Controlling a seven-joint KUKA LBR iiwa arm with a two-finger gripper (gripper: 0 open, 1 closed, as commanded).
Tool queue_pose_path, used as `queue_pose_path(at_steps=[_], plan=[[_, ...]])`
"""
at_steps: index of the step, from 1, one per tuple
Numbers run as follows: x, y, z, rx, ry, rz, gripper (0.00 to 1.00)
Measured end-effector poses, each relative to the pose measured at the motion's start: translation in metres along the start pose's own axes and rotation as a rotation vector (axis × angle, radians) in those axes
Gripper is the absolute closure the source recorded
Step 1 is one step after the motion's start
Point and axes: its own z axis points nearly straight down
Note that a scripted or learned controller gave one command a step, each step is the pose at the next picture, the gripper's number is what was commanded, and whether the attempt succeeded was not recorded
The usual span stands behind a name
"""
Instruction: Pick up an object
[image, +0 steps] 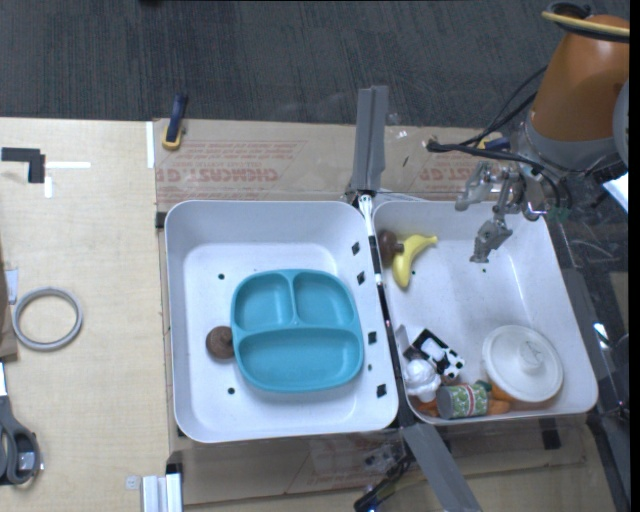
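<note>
Nearest, green can (461, 400); fingers (487, 240) hover above right bin (560, 300), apart or together unclear.

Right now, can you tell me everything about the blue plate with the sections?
The teal blue plastic divided plate is a rounded square with three compartments: two small ones at the far side and one wide one nearer the camera. It lies flat, right side up, in the middle of the left white bin. A small brown round object sits against its left edge.
</note>
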Motion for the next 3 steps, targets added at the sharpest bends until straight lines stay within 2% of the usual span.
queue_pose_path(at_steps=[1, 2, 3], plan=[[0.002, 0.044, 0.108, 0.0, -0.002, 0.044, 0.0], [0.007, -0.038, 0.049, 0.001, -0.003, 0.152, 0.0], [0.042, 0.014, 0.096, -0.001, 0.0, -0.054, 0.0]])
